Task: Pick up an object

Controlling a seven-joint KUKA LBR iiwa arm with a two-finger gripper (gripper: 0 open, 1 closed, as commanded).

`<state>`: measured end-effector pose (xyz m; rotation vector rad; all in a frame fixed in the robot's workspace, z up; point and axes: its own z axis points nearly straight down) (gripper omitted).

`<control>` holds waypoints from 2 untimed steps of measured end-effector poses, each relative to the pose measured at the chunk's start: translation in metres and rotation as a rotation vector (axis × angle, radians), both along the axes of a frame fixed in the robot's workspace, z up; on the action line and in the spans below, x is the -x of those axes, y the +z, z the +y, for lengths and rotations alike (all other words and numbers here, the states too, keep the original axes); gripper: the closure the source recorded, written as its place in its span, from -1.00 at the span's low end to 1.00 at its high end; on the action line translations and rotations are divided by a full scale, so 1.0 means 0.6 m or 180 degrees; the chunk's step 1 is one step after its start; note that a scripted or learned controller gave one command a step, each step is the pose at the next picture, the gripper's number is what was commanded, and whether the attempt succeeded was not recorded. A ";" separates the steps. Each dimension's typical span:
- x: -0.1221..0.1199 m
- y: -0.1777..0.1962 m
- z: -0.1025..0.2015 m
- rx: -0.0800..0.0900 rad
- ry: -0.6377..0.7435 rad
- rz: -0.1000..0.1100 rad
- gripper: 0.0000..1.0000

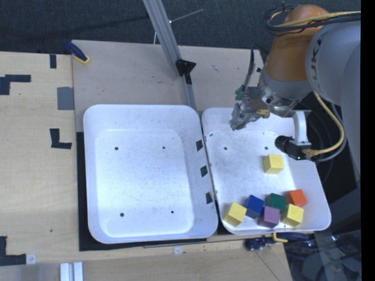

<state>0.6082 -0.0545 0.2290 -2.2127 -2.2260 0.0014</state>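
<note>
My gripper point(238, 122) hangs over the far left part of the right bin point(234, 157), with nothing visible between its fingers. A yellow cube point(273, 164) lies alone near the middle right of that bin, well below and to the right of the gripper. Along the near edge sits a cluster: a yellow cube point(235, 213), a blue cube point(255, 205), a green cube point(275, 201), a purple cube point(270, 215), an orange cube point(297, 197) and another yellow cube point(293, 215).
The left bin point(140, 174) sits beside the right one. A slanted metal pole point(167, 34) with a black clamp point(185, 67) rises behind the bins. The arm's grey body and orange band point(293, 45) fill the upper right, with cables point(325, 145) trailing past the bin's right rim.
</note>
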 end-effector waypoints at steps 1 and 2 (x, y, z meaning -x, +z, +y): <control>0.031 0.016 0.091 -0.0003 0.0005 -0.0002 1.00; 0.071 0.010 0.191 -0.0001 0.0006 0.0003 1.00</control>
